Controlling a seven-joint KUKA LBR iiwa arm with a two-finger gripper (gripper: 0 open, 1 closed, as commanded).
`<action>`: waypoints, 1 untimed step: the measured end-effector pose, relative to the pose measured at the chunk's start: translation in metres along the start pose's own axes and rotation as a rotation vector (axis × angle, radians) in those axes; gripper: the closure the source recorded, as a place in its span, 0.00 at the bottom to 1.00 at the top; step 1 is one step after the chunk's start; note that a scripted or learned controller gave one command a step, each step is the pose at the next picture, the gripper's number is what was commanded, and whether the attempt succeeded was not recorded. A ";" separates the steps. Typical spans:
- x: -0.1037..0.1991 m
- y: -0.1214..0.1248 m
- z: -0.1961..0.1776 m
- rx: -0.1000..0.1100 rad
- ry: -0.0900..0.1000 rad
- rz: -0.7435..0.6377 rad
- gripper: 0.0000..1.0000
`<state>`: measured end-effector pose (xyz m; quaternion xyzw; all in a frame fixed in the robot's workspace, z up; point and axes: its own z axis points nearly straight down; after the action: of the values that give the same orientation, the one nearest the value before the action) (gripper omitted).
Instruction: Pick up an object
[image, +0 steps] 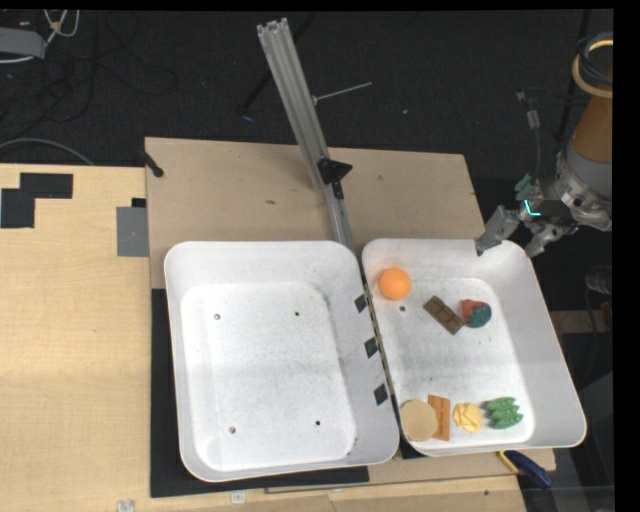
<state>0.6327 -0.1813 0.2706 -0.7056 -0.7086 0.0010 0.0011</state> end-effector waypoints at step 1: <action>0.008 0.001 0.047 0.004 0.002 0.001 0.00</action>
<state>0.6331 -0.1731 0.2234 -0.7059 -0.7083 0.0017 0.0032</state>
